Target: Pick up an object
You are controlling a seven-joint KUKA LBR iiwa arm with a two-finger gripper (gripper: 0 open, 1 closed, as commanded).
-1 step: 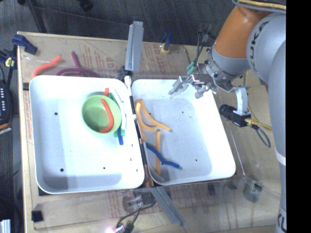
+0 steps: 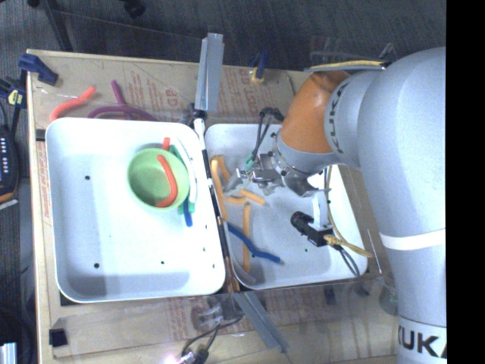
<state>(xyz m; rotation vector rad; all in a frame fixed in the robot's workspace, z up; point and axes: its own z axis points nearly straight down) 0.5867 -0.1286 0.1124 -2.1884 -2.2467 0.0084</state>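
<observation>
My gripper (image 2: 253,177) hangs low in the upper middle of the right bin (image 2: 303,273), under the orange wrist band. Right below it lies a short orange stick (image 2: 252,198). A curved orange piece (image 2: 219,174) rests along the bin's left wall, and another orange stick (image 2: 245,237) runs toward the front. A blue stick (image 2: 254,246) lies slantwise across the front left of this bin. The arm hides the back right of the bin.
The left bin (image 2: 98,241) holds a green bowl (image 2: 151,179) with a red curved piece (image 2: 173,179) on it, and blue and green sticks (image 2: 187,212) at its right side. A black cable fitting (image 2: 307,228) hangs over the right bin. Red and purple pieces (image 2: 114,108) lie on the bench behind.
</observation>
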